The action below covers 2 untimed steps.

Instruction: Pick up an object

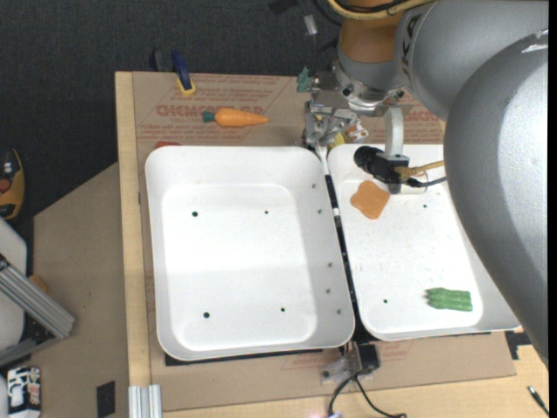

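Grey-armed pincer, grip state unclear, hovers at right bin's far-left corner, near orange piece.

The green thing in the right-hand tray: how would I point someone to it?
Start at the right white bin, the one under the big grey arm. Look to its near corner: the small green bumpy object lies there alone. It sits far from the orange piece by the bin's far end.
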Each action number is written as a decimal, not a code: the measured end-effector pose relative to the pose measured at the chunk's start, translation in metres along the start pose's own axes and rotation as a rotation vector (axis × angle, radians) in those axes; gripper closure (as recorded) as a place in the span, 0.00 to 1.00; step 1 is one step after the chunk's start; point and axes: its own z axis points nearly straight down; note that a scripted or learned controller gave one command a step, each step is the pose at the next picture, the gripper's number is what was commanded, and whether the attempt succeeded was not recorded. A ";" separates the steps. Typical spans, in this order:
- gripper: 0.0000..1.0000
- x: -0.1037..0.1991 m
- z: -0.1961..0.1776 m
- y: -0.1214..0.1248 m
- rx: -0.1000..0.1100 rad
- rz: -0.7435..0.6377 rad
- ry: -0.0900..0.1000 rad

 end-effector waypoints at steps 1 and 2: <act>1.00 0.106 0.081 -0.004 0.010 -0.014 0.007; 1.00 0.146 0.108 -0.003 0.002 -0.009 0.005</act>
